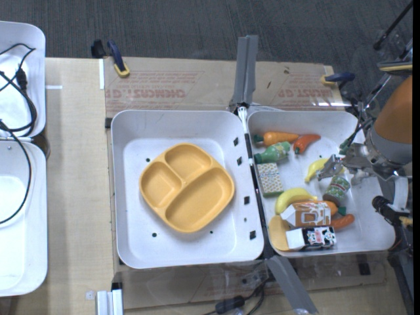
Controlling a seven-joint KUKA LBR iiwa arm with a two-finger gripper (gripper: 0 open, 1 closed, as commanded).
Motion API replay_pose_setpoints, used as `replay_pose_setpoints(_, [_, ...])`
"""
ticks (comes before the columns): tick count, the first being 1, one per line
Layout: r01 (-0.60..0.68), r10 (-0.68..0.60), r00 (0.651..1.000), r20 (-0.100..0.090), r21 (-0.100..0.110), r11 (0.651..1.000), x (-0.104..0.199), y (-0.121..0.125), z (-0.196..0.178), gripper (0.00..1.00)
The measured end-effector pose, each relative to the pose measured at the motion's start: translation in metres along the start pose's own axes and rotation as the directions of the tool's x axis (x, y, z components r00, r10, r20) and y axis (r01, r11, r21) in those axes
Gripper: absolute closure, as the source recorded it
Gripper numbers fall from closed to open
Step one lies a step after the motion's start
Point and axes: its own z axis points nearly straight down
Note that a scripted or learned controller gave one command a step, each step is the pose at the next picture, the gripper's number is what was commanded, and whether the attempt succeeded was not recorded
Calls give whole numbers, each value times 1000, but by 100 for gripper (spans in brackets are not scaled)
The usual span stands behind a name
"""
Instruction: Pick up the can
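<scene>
Left bin [125, 195] holds just the yellow divided plate [188, 187], flat and roughly centred, well apart from all the clutter; looks like a drop-off or spare surface, nothing to do with this pick as far as I can judge. Divider between the bins [244, 77] keeps the loads separate. Right bin [367, 120] has everything: orange carrot [278, 137] and a red-orange pepper-like piece [306, 142] along the back, green bottle-shaped toy [273, 152] just below them, a speckled sponge block [269, 178] near the left wall, banana [293, 199] mid-bin, small carton [314, 213] and a black-and-white box [315, 237] stacked close at the front over a yellow bowl rim [278, 235]. The can [337, 188] is right of centre in that bin, green-labelled, seems tilted, with a small yellow piece [317, 170] just beside it. Claw [349, 161] sits right over the can's upper end, arm coming in low from the right, so my read is it's lined up for the grasp. Metal parts overlap the can top; cannot tell if the claw is spread or closed, or whether there's contact. Can's label is too small to read, and its far side is hidden by the claw. Arm body is cut off at the frame's right.
</scene>
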Motion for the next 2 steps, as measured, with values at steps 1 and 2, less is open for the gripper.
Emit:
replay_pose_setpoints(1, [-15,15,1000,11,2,1000,5,-25,11,0])
replay_pose_setpoints(2, [-17,17,1000,11,3,1000,5,-25,2,100])
